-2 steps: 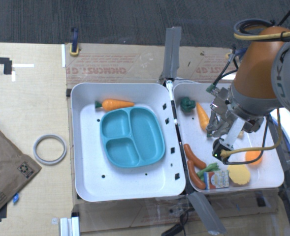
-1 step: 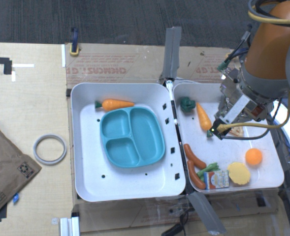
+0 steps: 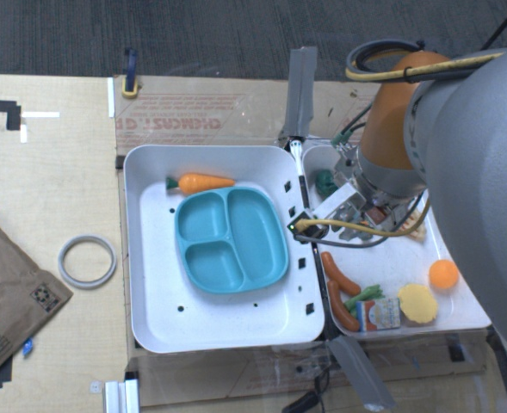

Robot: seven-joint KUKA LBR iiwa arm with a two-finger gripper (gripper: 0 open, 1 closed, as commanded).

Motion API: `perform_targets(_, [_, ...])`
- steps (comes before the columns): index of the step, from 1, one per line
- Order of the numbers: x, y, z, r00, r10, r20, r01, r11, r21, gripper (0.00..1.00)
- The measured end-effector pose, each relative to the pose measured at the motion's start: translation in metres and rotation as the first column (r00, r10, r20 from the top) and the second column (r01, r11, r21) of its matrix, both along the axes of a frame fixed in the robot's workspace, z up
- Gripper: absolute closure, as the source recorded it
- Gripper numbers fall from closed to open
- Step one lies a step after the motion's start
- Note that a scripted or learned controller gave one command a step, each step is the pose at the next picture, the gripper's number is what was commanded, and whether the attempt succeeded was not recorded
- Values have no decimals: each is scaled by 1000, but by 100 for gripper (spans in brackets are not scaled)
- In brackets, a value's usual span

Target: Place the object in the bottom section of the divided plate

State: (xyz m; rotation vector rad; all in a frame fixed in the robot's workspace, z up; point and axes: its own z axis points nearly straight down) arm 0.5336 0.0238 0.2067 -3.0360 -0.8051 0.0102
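- At the near edge of the right bin (image 3: 472, 304), two reddish sausages (image 3: 340, 289) lie side by side. Next to them are a small packet (image 3: 379, 314) with a green top and a yellow lumpy thing (image 3: 418, 304); what the last two are I cannot make out.
- A little further in, an orange ball (image 3: 443, 274) lies near the right wall of this bin, just beside the big grey body of the arm (image 3: 477, 170), which covers the right side of the bin.
- Over the middle of the right bin is the gripper (image 3: 349, 218), close to the wall shared with the left bin (image 3: 150, 308). Cables and the wrist cover it, so I cannot tell if it is wide or narrow, or if it holds something.
- Behind the gripper a green thing (image 3: 325, 181) shows only in part.
- The divided plate (image 3: 231, 239) lies flat in the middle of the left bin. It is turquoise with round corners and three sections: one long section on the right and two smaller ones on the left.
- Just beyond the plate's far edge lies an orange carrot (image 3: 205, 181) with a green end, very close to the plate.
- On the bench, left of the bins, a grey tape ring (image 3: 87, 260) lies flat, and a brown cardboard box (image 3: 8, 304) is cut off by the left edge.
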Motion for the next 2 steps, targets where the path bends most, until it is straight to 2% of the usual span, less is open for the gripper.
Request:
perform_targets(1, [-15, 31, 23, 967, 255, 1, -255, 967, 1, 100])
perform_targets(2, [37, 43, -17, 704, 710, 3, -710, 704, 2, 100])
